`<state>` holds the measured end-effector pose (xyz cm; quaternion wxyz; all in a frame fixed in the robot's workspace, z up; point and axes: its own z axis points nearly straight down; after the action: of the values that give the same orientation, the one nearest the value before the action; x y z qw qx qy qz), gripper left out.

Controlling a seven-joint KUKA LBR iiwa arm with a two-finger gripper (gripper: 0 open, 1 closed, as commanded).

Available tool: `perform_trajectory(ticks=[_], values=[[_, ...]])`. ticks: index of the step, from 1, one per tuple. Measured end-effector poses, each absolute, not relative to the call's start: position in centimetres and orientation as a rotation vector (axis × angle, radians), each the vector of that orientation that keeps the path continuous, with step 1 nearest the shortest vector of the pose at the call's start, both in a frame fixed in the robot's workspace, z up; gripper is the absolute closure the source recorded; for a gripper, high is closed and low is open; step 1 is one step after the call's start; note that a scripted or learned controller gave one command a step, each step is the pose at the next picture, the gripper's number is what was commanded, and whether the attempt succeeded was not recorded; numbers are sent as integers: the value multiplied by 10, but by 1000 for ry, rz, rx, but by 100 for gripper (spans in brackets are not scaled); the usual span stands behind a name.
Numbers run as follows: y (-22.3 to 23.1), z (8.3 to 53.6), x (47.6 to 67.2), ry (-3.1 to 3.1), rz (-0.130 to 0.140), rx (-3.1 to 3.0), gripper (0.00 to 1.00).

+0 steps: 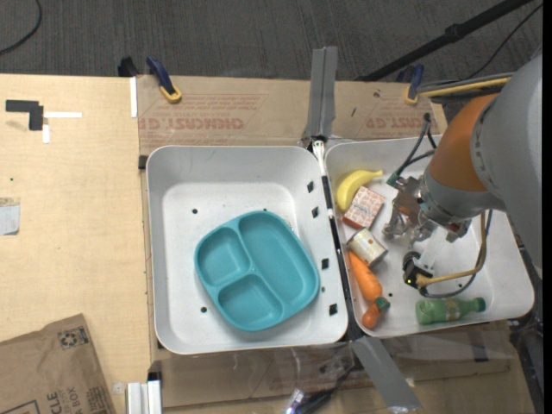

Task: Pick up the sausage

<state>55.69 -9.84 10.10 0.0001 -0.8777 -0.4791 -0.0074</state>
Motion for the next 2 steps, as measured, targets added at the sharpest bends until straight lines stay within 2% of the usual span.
perform_trajectory(ticks=[1, 2], values=[[-115, 105, 506, -1078, -52, -2960, 0], [-94, 131, 519, -639, 9, -3075, 0]])
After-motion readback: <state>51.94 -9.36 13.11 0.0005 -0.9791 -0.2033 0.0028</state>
